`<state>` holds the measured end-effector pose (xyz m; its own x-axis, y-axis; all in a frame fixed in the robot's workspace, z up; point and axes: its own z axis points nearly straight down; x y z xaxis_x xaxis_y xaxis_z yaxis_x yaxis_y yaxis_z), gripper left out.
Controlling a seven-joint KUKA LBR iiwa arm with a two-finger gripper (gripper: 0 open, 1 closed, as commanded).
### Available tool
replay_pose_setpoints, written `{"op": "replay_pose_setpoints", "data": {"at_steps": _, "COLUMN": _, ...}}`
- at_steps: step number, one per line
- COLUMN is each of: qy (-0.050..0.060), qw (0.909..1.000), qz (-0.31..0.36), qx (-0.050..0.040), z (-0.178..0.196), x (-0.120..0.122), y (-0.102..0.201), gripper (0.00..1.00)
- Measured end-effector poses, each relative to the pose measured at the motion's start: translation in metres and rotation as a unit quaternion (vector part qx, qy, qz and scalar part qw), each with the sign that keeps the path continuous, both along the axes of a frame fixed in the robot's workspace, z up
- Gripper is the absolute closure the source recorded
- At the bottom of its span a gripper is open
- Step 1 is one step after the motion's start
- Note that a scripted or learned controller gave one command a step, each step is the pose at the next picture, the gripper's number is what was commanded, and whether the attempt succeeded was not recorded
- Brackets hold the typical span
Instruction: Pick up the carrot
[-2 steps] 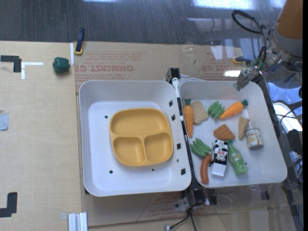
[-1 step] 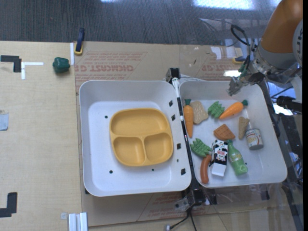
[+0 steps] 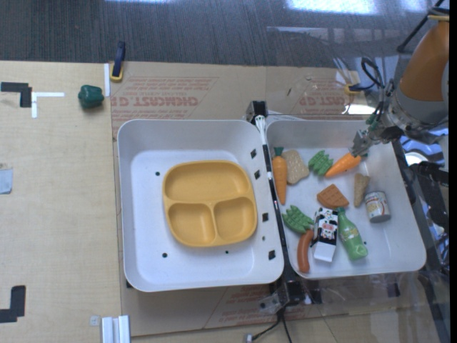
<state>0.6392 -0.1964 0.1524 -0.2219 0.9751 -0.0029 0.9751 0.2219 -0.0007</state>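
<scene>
Nearest the camera, the right bin (image 3: 410,263) holds toy food: a sausage (image 3: 305,251), a small milk carton (image 3: 325,234), a green bottle (image 3: 352,237) and a tin can (image 3: 377,206). Two carrots lie in it: one carrot (image 3: 279,178) sits against the left wall, and a second carrot (image 3: 344,163) lies tilted near the back, right under the pincer (image 3: 363,143). That pincer appears to touch the second carrot's upper end, but whether it grips it cannot be told; its tip is small and blurred. Judging by this, the pick is at the grasp stage, lifting remains. A yellow divided plate (image 3: 210,202) rests in the left bin (image 3: 136,213) on the worktop (image 3: 50,213).
</scene>
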Motion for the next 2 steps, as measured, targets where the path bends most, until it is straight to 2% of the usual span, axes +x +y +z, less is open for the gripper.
{"op": "replay_pose_setpoints", "data": {"at_steps": 1, "qy": 0.001, "qw": 0.9974, "qz": -0.072, "qx": 0.0010, "z": -0.060, "x": -0.020, "y": -0.026, "gripper": 0.00}}
{"op": "replay_pose_setpoints", "data": {"at_steps": 2, "qy": -0.001, "qw": 0.9779, "qz": -0.209, "qx": 0.0001, "z": -0.060, "x": 0.006, "y": -0.008, "gripper": 0.00}}
